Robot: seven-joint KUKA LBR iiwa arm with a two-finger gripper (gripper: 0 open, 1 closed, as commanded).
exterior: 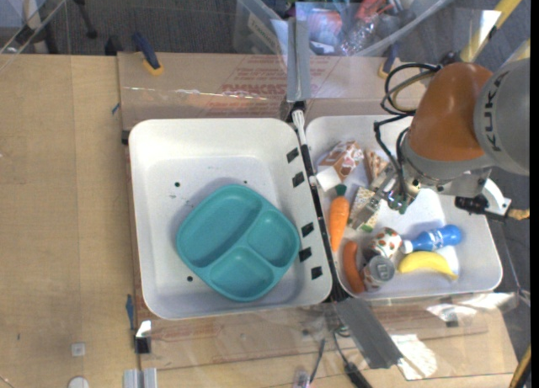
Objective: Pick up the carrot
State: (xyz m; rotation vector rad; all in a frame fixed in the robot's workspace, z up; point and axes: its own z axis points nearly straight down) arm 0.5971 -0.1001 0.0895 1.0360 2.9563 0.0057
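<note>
One gripper hangs over the middle of the right bin, below the arm's orange band; whether its fingers are apart or together cannot be told, as dark cabling and the wrist body blur into them. Nothing is seen held between them. The carrot lies just to the left of the gripper, lengthwise beside the bin's left wall, apart from the fingers. Between gripper and carrot sits a small patterned packet, close to both. Above the carrot lies a brown-and-white wrapped item. Below it rests a red-orange object, touching a round tin and a spotted ball-like item. A banana and a blue object occupy the lower right part of the bin. The left bin holds a teal divided plate, well apart from the gripper.
</note>
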